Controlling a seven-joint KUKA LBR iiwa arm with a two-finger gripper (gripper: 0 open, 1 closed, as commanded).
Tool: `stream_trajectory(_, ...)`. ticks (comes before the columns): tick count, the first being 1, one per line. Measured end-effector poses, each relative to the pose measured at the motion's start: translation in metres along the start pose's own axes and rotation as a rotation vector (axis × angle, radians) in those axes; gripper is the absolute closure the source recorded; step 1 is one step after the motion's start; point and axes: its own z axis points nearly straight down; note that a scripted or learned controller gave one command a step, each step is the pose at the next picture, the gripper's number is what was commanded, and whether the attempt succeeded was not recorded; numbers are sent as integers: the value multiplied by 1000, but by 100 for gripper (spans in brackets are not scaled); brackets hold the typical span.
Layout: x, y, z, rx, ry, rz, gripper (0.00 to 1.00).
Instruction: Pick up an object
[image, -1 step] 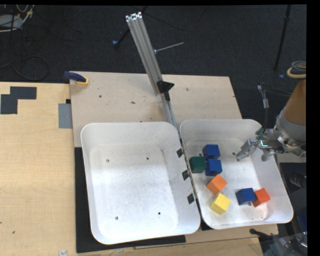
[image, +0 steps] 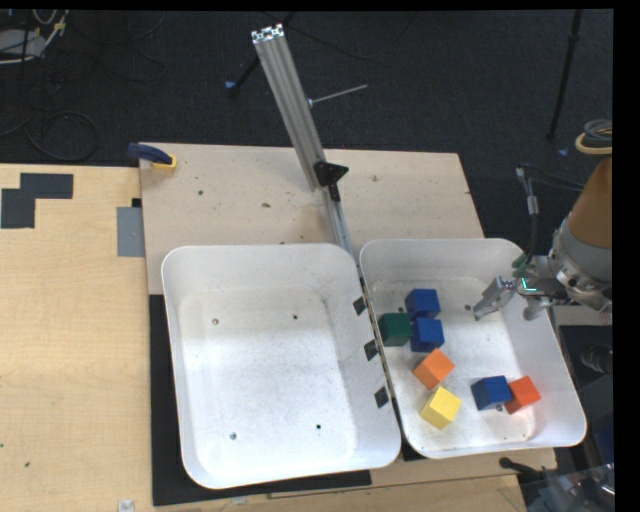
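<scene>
Gripper (image: 510, 297): at the right bin's (image: 470, 255) upper right, above its floor; two fingers spread apart, one reaching left, one down-right; nothing between them. Green light at the wrist.

Arm (image: 590, 230): enters from the right, orange band above grey wrist.

Right bin, contents:
- two blue cubes (image: 424, 317), stacked in line near the left wall, touching;
- green cube (image: 395, 328), just left of them, touching;
- orange cube (image: 433, 368), below the blue pair;
- yellow cube (image: 441, 407), below the orange one, near the front;
- blue cube (image: 490, 391) and red-orange cube (image: 522, 394), side by side, front right, well below the gripper.

Left bin (image: 200, 270): white, speckled floor.

Aluminium rail (image: 292, 105): slants up from between the bins.

No readable writing or labels.
</scene>
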Motion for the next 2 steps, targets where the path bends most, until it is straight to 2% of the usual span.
stream_trajectory(1, 2, -11, 56, 6, 2, 1, 0)
stream_trajectory(2, 2, -11, 108, 0, 0, 2, 0)
